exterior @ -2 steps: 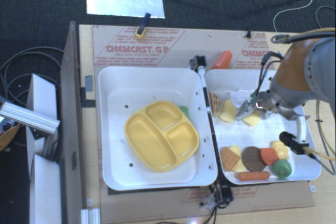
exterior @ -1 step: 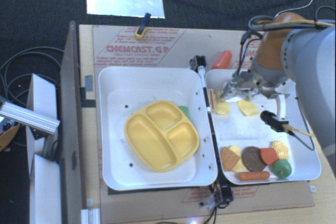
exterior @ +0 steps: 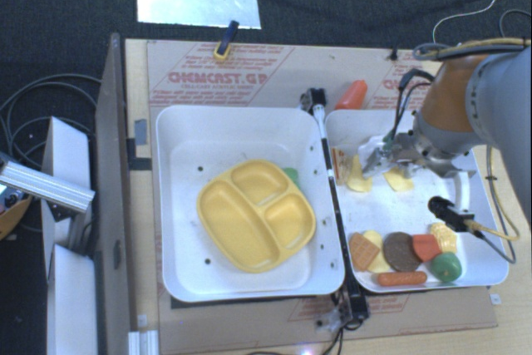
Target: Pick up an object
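Target likely pale yellow flat piece (exterior: 359, 179) in right bin (exterior: 490, 258), upper left part, right by gripper (exterior: 376, 162). Looked thin, stiff plastic, light, prob slippery; lay flat on floor, so edge pinch needed, hard to get under. Second yellow piece (exterior: 399, 180) just beside. Gripper low over both; jaw state — couldn't tell, too blurred. Toy food cluster (exterior: 403, 252) at bin's near side looked chunkier, easier grab. Left bin (exterior: 179, 179) held yellow divided tray (exterior: 255, 214), green bit (exterior: 290, 175) touching its edge.
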Motion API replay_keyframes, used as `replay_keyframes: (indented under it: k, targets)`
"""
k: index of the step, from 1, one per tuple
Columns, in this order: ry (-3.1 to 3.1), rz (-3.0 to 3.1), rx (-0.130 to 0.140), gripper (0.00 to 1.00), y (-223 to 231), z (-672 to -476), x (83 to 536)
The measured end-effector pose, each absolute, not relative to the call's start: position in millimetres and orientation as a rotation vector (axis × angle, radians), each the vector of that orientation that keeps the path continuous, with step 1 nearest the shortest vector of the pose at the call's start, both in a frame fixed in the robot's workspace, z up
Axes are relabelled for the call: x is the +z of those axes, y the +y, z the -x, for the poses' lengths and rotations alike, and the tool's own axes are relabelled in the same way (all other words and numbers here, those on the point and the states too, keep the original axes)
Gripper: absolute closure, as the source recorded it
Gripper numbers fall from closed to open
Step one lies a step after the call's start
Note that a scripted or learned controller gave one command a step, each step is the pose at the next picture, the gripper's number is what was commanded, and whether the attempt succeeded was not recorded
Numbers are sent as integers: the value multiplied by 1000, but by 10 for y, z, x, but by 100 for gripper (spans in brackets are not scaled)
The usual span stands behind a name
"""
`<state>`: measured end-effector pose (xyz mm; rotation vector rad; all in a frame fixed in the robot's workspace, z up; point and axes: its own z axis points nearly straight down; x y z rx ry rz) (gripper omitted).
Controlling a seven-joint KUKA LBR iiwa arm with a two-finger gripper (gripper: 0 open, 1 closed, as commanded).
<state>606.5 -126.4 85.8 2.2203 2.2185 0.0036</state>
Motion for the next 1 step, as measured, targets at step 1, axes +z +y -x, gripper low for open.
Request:
replay_keyframes:
  k: [1]
  targets:
    - [2222,-2211,7,0,-1351,-6456,1172]
